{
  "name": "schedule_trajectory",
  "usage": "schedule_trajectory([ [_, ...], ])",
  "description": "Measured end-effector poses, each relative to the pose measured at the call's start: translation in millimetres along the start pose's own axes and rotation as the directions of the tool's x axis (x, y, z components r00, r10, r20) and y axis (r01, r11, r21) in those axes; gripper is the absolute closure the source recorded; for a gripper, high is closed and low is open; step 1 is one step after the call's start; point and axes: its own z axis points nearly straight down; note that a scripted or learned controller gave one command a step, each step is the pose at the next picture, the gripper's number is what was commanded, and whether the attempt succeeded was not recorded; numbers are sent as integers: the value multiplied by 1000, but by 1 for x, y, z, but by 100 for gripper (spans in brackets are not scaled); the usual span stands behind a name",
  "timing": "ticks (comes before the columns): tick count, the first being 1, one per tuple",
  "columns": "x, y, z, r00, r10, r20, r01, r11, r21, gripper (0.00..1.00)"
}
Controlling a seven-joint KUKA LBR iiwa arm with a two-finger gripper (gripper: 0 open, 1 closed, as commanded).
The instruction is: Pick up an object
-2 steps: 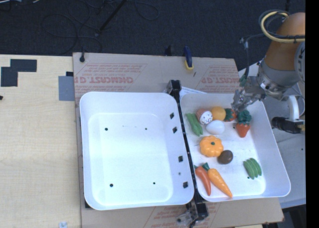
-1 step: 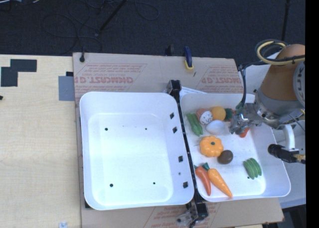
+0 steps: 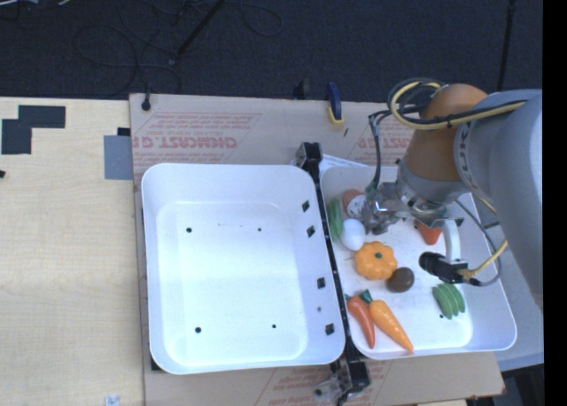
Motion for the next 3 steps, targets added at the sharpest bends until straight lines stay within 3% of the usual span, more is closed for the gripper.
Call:
schedule_trajectory([
  [1, 54, 23, -107, 1000, -2, -1, 2, 1000, -11, 100],
  [2, 86, 21, -201, 1000, 0, 0, 0, 1000, -8, 100],
  [3, 152, 11, -168, 1000, -1, -2, 1, 1000, 5, 100],
])
